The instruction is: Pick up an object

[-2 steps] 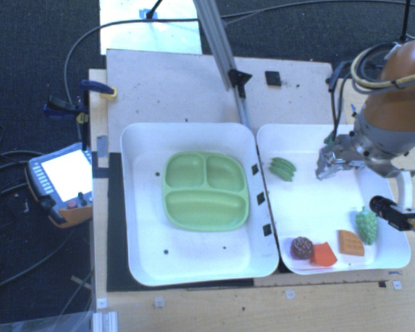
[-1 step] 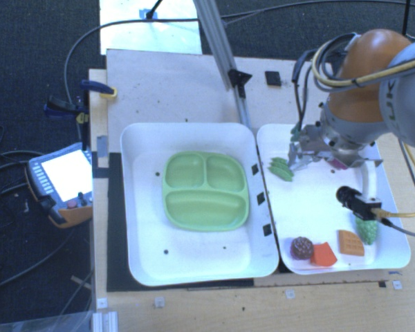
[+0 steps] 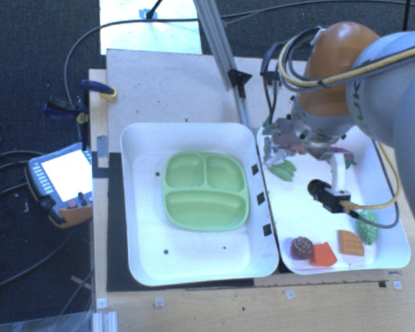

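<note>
Arm lowered over the right bin, pincer at a green object.

From above, two white bins are seen side by side on the bench [image 3: 173, 88]. The left bin [image 3: 145, 254] carries a green divided plate [image 3: 206, 190]. In the right bin [image 3: 394, 254] the pincer [image 3: 277, 154] is set down near the bin's upper left corner, just above a green pod-like object [image 3: 285, 171] lying on the floor of the bin; whether the pincer is open or closed cannot be told, and no object is seen held in it. Along the lower edge of the same bin lie a dark round piece [image 3: 302, 247], a red block [image 3: 324, 254], an orange slab [image 3: 351, 243] and a green leafy piece [image 3: 368, 227].
</note>
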Robot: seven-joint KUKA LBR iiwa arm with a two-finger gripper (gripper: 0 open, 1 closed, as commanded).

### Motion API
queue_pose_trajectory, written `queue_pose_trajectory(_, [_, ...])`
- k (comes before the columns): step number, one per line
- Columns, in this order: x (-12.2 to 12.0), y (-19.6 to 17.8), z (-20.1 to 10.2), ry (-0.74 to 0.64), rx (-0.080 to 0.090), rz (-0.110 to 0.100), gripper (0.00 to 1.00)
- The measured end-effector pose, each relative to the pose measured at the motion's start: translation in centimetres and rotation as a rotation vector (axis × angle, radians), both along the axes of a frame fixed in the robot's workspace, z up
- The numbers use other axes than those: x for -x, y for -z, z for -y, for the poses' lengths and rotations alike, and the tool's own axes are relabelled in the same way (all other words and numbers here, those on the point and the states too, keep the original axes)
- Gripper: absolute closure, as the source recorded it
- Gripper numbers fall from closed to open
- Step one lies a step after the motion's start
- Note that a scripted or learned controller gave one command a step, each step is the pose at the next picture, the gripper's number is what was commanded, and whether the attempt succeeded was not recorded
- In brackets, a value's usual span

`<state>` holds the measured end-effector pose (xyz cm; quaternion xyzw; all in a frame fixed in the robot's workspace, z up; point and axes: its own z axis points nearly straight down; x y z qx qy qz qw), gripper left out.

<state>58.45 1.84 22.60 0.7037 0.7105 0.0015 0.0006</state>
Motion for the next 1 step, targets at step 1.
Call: queue_pose_trajectory(1, [-0.61, -1.02, -5.76, -0.001, -0.001, 0.0, 1.0])
